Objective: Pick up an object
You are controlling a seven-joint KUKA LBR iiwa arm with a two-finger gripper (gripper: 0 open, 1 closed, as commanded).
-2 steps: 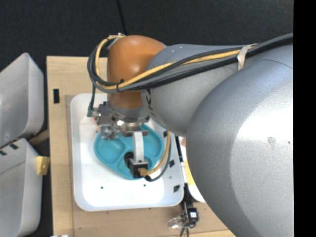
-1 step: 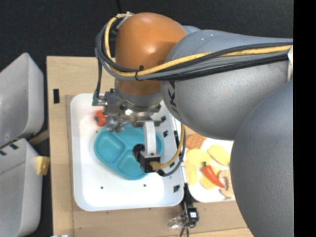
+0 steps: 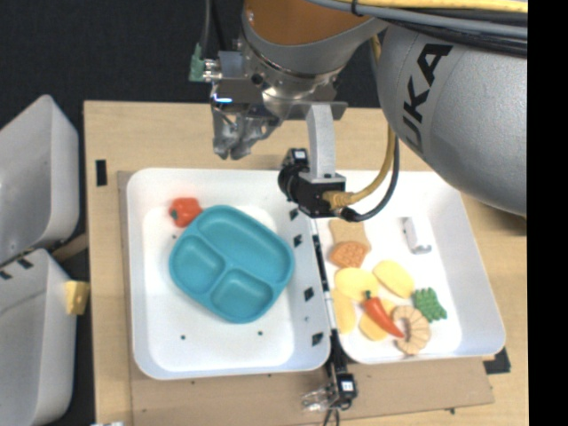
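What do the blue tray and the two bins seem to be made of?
Blue tray: probably moulded plastic, going by its even colour, soft sheen and rounded compartments. Bins: likely smooth white plastic, with rounded rims and a faint gloss.

Divided tray (image 3: 232,264) and pepper (image 3: 185,210) in left bin (image 3: 151,344); food pieces (image 3: 383,295) in right bin (image 3: 470,273)

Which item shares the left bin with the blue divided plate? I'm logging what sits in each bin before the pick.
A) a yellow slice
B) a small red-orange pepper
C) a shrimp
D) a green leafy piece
B: the small red-orange pepper lies in the left bin, just off the upper left edge of the blue divided plate; whether the two touch is hard to tell.
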